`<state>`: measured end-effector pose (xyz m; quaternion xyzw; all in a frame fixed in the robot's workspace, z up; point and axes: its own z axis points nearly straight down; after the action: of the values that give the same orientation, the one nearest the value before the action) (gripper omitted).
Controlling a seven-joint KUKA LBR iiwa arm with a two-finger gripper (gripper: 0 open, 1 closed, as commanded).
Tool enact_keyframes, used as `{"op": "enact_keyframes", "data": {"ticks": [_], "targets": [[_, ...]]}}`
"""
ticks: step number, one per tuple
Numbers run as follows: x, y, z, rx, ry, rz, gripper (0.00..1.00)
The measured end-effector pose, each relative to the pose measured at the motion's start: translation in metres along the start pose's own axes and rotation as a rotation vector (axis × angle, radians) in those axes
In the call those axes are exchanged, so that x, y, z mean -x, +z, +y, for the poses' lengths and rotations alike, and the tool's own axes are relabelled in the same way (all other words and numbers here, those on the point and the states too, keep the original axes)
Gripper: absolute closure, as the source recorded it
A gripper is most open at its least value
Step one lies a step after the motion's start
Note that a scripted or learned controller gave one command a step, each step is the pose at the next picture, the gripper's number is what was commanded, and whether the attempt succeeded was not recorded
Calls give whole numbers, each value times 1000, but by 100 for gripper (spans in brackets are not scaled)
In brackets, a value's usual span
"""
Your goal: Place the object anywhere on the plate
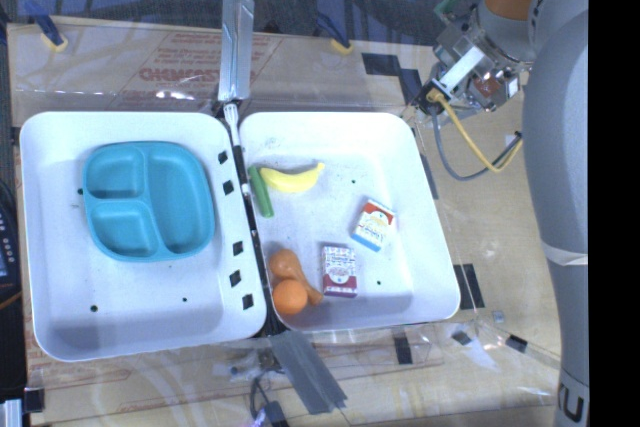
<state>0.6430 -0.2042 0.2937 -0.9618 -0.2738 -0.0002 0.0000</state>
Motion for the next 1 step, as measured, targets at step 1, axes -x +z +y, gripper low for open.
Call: {"op": "enact_keyframes", "data": {"ticks": [1], "targets": [[58,144,-52,-8,-332,-4,100]]}}
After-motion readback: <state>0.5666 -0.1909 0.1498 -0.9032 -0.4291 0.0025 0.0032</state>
